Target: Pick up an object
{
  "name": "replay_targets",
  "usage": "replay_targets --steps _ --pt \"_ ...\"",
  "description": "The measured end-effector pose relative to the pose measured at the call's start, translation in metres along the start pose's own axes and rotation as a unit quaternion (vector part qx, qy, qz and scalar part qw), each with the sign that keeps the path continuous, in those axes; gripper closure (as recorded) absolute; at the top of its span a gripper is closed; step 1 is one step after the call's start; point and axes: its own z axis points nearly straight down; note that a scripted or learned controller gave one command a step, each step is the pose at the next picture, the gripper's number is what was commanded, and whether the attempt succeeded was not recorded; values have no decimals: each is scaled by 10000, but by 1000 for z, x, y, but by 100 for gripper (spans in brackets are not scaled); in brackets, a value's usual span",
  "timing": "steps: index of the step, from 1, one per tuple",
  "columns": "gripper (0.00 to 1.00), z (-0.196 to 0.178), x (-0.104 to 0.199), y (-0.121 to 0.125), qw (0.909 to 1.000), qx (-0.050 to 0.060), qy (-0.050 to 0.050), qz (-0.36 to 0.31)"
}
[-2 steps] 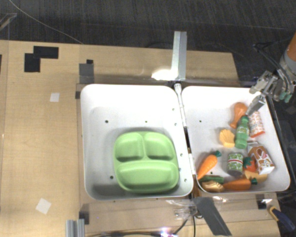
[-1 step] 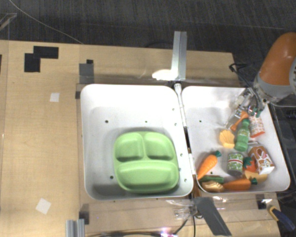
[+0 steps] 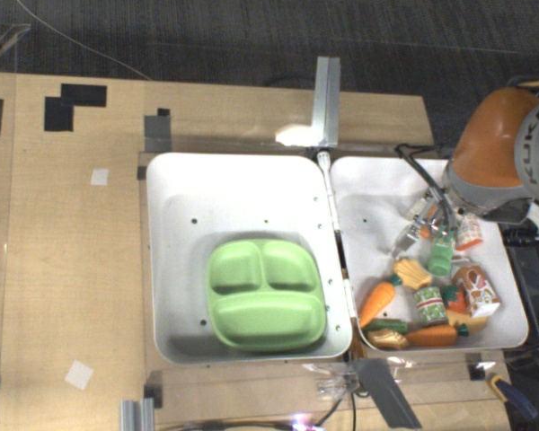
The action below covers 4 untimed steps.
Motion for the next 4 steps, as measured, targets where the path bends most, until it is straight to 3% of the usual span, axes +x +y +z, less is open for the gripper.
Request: replay_targets --steps 1,2,3,4 --pt "0 -2 56 14 9998 -5 -3 -209" --pt "0 -4 106 -13 9986 -23 -41 522" --pt "0 0 7 10 10000 0 -1 22" --pt "0 -2 60 7 10000 -1 -5 -17"
